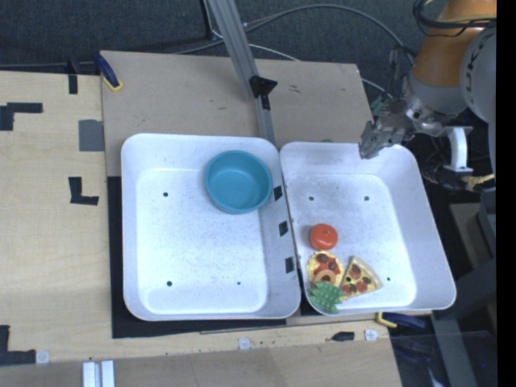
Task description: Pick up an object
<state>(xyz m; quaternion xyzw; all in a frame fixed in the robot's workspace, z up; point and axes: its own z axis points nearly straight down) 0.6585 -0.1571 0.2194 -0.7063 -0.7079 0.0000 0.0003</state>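
Candidate objects: a red tomato-like piece (324, 235), two pizza slices (344, 273) and a green piece (326, 297) cluster well below and slightly left of the end effector (373, 143), in the near part of the right bin (419, 216). A blue bowl (238, 181) sits far left, in the left bin (153, 240). Whether the end effector is spread cannot be told; it carries nothing visible. The isolated red piece seems the cleanest target: centre above it, then descend vertically.

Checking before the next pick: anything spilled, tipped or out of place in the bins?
Nothing stands out. The blue bowl sits upright in the left bin; the toy foods lie clustered inside the right bin.
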